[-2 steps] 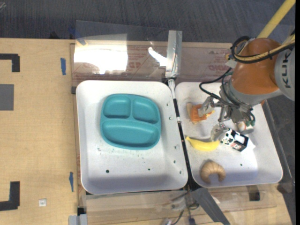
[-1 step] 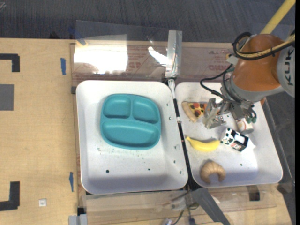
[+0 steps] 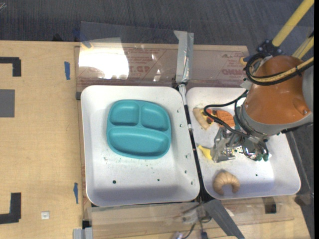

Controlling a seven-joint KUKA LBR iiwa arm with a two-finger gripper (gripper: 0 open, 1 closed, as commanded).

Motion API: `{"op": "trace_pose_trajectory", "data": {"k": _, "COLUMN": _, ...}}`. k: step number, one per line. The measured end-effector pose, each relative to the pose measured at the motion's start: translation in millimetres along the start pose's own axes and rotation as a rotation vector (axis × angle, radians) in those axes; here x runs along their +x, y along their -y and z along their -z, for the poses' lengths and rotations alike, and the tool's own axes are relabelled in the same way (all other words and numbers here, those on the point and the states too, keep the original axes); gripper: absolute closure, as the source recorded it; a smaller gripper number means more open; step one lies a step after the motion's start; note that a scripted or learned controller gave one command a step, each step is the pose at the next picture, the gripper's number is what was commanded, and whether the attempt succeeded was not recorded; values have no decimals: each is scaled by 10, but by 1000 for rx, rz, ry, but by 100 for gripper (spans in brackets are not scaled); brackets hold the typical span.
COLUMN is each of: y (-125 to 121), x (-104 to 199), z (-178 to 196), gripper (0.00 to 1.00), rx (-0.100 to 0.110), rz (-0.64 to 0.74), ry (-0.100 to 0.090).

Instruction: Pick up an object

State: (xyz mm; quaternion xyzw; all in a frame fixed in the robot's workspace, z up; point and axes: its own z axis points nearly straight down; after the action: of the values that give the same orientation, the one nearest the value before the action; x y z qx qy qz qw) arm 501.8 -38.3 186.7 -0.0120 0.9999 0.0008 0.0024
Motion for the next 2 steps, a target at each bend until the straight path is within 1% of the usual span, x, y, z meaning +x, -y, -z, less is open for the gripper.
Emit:
{"op": "trace_pose_trajectory", "data": {"k": 1, "y": -495, "x": -146, "z": 255, "gripper": 100, "rx": 0, "rz": 418, "ry": 4}}
{"op": "trace_pose_trajectory", "data": {"k": 2, "y": -885, "x": -91, "z": -19, "gripper": 100, "rx": -3, "rz": 897, "ry": -3}}
